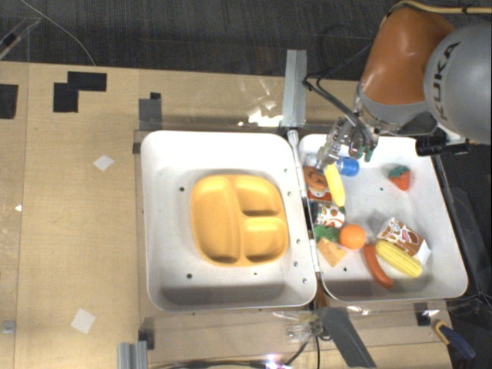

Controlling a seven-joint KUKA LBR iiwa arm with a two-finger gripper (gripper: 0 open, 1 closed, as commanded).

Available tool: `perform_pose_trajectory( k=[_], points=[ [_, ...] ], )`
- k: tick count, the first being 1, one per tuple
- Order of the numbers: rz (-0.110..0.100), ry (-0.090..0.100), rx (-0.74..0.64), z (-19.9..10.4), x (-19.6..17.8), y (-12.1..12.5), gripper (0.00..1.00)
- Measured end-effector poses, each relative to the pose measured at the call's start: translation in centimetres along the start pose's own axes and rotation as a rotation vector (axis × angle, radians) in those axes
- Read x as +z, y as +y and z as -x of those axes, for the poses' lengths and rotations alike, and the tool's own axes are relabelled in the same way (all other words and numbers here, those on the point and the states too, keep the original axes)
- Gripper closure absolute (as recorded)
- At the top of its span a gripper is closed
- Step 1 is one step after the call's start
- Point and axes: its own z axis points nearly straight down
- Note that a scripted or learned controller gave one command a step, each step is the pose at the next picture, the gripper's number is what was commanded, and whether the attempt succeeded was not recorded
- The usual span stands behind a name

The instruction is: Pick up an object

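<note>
We see the arm [430, 60] reaching in over the right bin [446, 229], with its tool [344, 146] low near that bin's upper left corner. Whether the tool is open, closed or gripping something, we cannot tell; its tip blurs into the clutter beneath it.

Taking the right bin as our landmark, most of the objects crowd along its left wall. Just below the tool lies a yellow banana [334, 184], slanting down, and beside its upper end sits a small blue item [350, 167]. A round printed item [316, 180] lies to the banana's left, against the wall. Further down that wall we find a printed packet [330, 216], then an orange ball [353, 237] touching a tan wedge [332, 254]. Toward the bin's lower middle rests a red sausage [377, 266], with a yellow corn cob [399, 259] just beside it and a small printed carton [401, 234] touching the cob from above. A strawberry [399, 177] lies apart near the bin's upper right.

The left bin [165, 229] adjoins the right bin and holds a yellow divided tray [219, 225] at its centre. Both bins sit on the wooden surface [69, 229].
</note>
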Motion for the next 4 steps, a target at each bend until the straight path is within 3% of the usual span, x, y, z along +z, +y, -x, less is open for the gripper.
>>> perform_pose_trajectory(
  k=[2, 3, 4],
  points=[
    [0.003, -0.012, -0.007, 0.3, -2.2, 0.1, 1.0],
    [-0.006, 0.014, -0.263, 1.1, 7.1, -7.3, 1.0],
    [-0.006, -0.002, -0.025, -0.9, 10.0, -7.1, 1.0]
  ],
)
